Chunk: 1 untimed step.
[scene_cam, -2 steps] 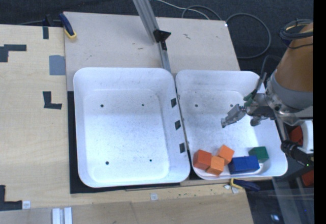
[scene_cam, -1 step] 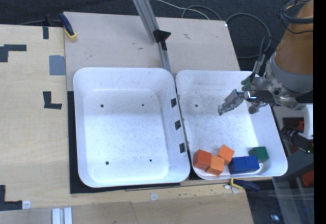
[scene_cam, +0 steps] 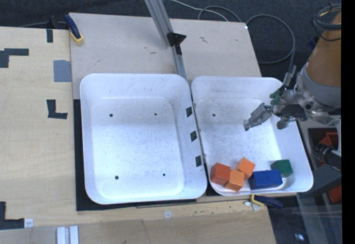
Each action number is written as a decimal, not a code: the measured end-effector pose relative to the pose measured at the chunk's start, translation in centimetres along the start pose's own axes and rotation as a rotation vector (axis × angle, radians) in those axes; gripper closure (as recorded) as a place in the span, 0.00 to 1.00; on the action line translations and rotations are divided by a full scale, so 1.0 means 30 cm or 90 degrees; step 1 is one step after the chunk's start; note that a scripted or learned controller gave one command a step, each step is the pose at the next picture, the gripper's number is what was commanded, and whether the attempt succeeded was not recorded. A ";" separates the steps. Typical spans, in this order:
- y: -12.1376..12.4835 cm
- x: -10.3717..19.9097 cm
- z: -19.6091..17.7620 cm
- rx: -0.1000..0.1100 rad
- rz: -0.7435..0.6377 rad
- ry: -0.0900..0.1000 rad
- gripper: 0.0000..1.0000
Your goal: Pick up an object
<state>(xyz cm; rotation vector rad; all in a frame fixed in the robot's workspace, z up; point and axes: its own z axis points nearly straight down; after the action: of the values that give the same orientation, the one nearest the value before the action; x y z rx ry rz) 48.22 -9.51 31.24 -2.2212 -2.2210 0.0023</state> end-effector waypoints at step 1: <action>0.001 0.018 0.008 0.000 0.000 0.000 0.00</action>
<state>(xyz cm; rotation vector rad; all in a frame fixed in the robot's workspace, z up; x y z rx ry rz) 48.25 -8.97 30.99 -2.2205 -2.2219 0.0024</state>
